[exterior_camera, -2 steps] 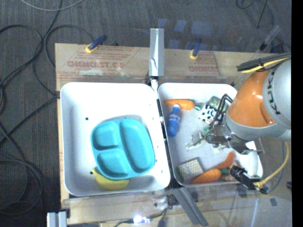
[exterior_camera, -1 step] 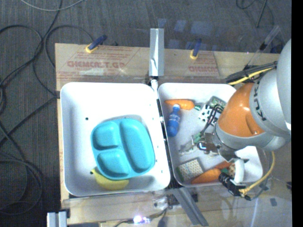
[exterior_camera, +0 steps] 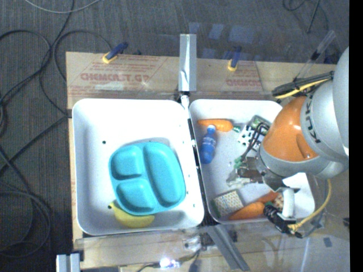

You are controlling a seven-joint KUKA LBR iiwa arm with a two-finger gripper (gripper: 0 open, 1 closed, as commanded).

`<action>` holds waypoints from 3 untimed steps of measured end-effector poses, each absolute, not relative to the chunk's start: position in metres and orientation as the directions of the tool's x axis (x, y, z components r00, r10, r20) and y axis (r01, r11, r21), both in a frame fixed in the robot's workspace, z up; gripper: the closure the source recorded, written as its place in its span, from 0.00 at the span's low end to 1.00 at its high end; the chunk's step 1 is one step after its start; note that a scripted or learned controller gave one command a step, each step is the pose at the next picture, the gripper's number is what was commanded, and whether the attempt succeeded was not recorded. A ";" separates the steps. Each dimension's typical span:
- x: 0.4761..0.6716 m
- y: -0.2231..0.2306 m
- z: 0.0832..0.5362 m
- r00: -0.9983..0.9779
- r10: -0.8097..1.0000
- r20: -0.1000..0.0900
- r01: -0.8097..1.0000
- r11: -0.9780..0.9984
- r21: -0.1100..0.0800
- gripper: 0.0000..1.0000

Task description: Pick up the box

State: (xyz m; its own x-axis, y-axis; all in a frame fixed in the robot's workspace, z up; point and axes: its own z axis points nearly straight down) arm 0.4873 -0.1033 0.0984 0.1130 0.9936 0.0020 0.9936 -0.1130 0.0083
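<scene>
Camera view: the gripper hangs low in the right bin, jaws hidden, so I cannot tell their state. The box by the front edge touches a carrot; a grab might snag both.

The arm overhangs the crowded right bin; open floor lies beside the blue bottle.

Arm hides much of right bin; yellow item mostly under blue tray.
</scene>
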 end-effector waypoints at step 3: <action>0.487 -0.096 0.099 0.006 1.000 -0.003 1.000 -0.006 0.011 1.00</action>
